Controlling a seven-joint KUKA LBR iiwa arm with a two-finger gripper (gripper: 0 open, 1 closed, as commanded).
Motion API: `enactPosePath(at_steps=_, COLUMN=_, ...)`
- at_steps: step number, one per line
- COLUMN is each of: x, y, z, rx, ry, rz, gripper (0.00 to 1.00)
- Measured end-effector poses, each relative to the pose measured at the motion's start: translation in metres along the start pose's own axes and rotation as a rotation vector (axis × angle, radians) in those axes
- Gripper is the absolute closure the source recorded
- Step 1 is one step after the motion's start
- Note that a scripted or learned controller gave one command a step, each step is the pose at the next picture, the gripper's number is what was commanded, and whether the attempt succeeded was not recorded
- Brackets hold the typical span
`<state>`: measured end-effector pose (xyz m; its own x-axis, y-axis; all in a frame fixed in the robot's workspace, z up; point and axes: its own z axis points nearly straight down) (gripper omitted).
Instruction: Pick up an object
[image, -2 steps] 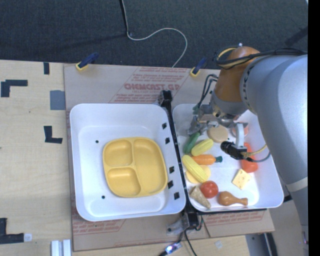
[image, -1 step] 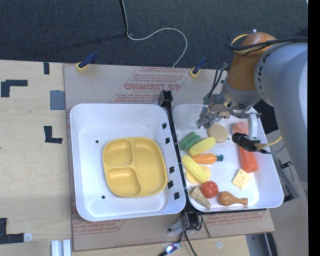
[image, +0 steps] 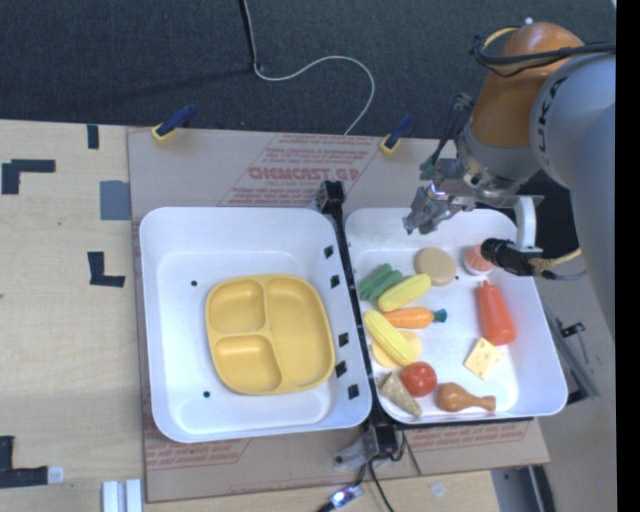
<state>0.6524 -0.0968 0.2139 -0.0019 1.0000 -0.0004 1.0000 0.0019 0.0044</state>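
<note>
The right bin (image: 530, 405) holds toy food: a tan cookie (image: 435, 263), a green pepper (image: 378, 280), two corn cobs (image: 404, 292) (image: 390, 336), a carrot (image: 412, 318), a red bottle (image: 495, 312), a cheese wedge (image: 484, 357), a tomato (image: 419, 378), a drumstick (image: 464, 399) and a pink-topped piece (image: 477, 260). My gripper (image: 422, 221) hangs over the bin's far edge, just above and behind the cookie, with nothing seen between its fingers.
The left bin (image: 170, 330) holds a yellow divided plate (image: 269, 333). A black divider (image: 340, 280) runs between the bins. The arm (image: 530, 100) comes in from the upper right. Cardboard (image: 290, 170) lies under both bins.
</note>
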Motion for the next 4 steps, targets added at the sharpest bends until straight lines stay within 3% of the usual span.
enactPosePath(at_steps=1, x=0.001, y=0.000, z=-0.011, rx=0.004, ry=0.001, rz=0.000, gripper=1.00)
enactPosePath(at_steps=3, x=0.103, y=-0.041, z=-0.020, rx=0.007, ry=0.002, rz=-0.005, gripper=1.00)
enactPosePath(at_steps=4, x=0.137, y=-0.063, z=-0.012, rx=0.009, ry=0.001, rz=-0.003, gripper=1.00)
